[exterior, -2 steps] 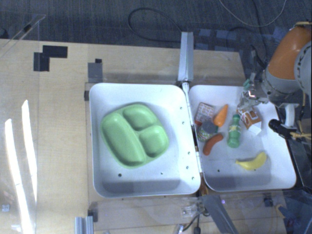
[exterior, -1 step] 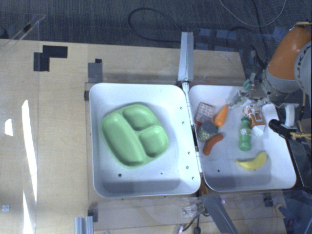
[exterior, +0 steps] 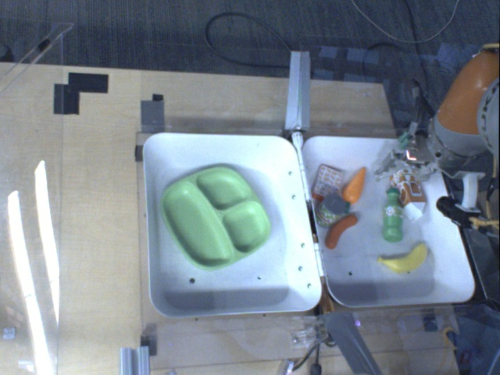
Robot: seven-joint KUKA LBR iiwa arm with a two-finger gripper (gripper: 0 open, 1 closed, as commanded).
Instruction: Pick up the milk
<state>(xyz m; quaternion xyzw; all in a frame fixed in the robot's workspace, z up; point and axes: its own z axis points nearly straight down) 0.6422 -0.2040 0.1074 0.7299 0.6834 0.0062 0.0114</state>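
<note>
The milk [exterior: 409, 196] is a small brown and white carton lying in the right bin [exterior: 445, 283], near its right wall, beside a green bottle [exterior: 392, 216]. My gripper [exterior: 408, 161] hangs just beyond the carton's far end, at the bin's back right corner. The grey arm with its orange band [exterior: 466, 100] comes in from the right. The gripper's metal parts overlap the top of the carton in this view, and I cannot tell whether they touch it.
The right bin also holds a banana [exterior: 405, 259], a brown sausage [exterior: 341, 230], a carrot [exterior: 355, 185], a red-brown packet [exterior: 328, 180] and a grey item [exterior: 335, 205]. A green divided plate [exterior: 216, 216] lies in the left bin [exterior: 234, 299].
</note>
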